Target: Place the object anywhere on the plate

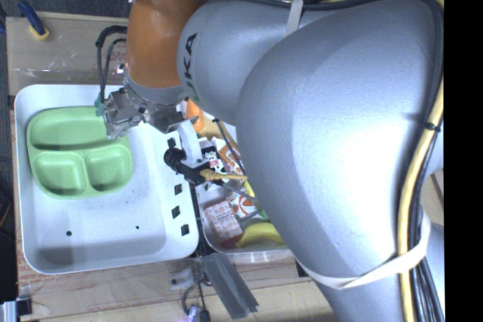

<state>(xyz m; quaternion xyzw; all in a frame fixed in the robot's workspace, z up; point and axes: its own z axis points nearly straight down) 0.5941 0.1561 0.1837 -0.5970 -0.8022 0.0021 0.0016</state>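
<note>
Green plate (75, 151) in left bin (90, 249), claw (115, 118) at its rim, grip unclear, arm (317, 124) hiding right bin's clutter (226, 219)

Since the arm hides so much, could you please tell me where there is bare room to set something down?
Bare floor of the left bin lies below the green divided plate. The plate's three compartments look bare too, though the claw crowds its right rim. The right bin is crowded with packets and a banana.

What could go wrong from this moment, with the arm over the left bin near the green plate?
1. The end effector sits at the right edge of the green plate, so anything released here might land on the rim or the white bin floor instead.
2. No object is visible at it, so the grasp may have failed.
3. The arm hides much of the right bin's packaged items, making the pick hard to verify.
</note>
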